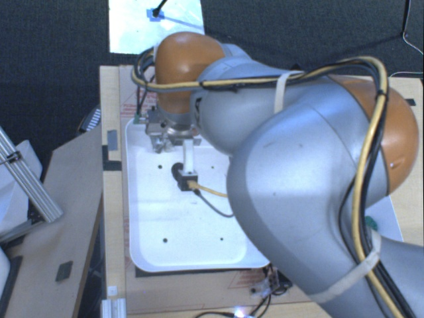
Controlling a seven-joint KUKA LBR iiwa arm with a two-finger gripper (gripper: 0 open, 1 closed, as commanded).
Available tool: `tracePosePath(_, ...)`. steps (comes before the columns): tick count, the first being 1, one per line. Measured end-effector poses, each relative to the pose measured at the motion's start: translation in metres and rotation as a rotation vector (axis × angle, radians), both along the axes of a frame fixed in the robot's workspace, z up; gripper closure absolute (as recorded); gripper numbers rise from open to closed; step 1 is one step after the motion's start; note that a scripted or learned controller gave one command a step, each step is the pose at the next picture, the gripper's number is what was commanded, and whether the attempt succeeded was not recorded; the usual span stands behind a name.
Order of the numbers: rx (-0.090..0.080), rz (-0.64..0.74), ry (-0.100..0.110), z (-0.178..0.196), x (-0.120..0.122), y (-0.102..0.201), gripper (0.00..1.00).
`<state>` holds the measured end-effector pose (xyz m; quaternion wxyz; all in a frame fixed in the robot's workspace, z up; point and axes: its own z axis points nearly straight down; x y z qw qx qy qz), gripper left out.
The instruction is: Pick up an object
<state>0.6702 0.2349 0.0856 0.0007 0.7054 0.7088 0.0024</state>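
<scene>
The likeliest failure, in our judgement, is the hand (171,138) closing on nothing, because the floor of the left bin (172,244) around it looks bare. The only possible object is a green scrap (371,224) at the arm's (298,171) right edge, where the arm covers the right bin. The arm bends low from the right, with the hand pointing down over the left bin's far end. We cannot tell whether the hand is open or closed.

The grey arm (298,177) reaches across the left white bin (172,244), and its gripper (167,140) hangs low over that bin's far end.
</scene>
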Motion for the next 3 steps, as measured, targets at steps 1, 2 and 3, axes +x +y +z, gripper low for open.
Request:
tracePosePath(1,-0.002,-0.005,0.007,0.068,-0.062,-0.014,1.00)
tracePosePath(2,-0.002,-0.001,0.004,0.014,-0.048,0.000,1.00)
tracePosePath(3,-0.003,-0.003,0.005,-0.002,-0.052,-0.003,1.00)
